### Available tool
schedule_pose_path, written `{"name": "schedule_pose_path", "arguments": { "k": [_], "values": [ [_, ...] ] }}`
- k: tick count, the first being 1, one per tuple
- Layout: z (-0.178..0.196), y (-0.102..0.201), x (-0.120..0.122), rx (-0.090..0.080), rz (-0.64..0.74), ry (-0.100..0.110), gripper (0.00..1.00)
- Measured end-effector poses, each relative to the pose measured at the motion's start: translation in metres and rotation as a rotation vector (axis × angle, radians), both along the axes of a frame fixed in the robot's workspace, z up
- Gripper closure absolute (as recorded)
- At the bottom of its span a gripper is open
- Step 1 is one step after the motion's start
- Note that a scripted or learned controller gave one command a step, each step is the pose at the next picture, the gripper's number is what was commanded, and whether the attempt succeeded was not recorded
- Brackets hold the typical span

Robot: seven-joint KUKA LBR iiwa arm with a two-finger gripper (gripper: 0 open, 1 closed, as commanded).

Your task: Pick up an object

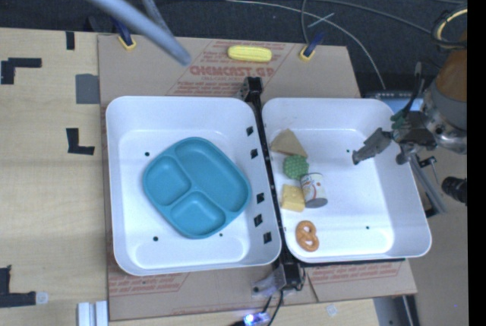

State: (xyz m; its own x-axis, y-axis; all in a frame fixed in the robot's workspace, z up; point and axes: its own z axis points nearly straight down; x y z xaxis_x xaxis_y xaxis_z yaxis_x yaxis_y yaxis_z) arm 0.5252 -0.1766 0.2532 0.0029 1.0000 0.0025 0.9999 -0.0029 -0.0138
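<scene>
The right bin (395, 237) holds several small objects along its left side: a tan wedge (287, 142), a green knobbly ball (296, 166), a small can (313, 190) lying on its side, a yellow block (293, 198) and a brown pretzel (307, 235). My gripper (378, 156) hangs over the bin's upper right part, near the right wall, well to the right of these objects. Its dark fingers (367, 149) are spread open with nothing between them.
The left bin (121, 165) holds a blue divided plate (196, 186). A yellow banana-shaped toy (249, 53) lies on the cardboard behind the bins. A black divider (262, 165) runs between the bins. Cables cross the dark background above.
</scene>
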Motion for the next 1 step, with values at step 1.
{"name": "schedule_pose_path", "arguments": {
  "k": [1],
  "values": [
    [0.0069,0.0005,0.0023,-0.003,0.004,-0.012,0.00]
  ]
}}
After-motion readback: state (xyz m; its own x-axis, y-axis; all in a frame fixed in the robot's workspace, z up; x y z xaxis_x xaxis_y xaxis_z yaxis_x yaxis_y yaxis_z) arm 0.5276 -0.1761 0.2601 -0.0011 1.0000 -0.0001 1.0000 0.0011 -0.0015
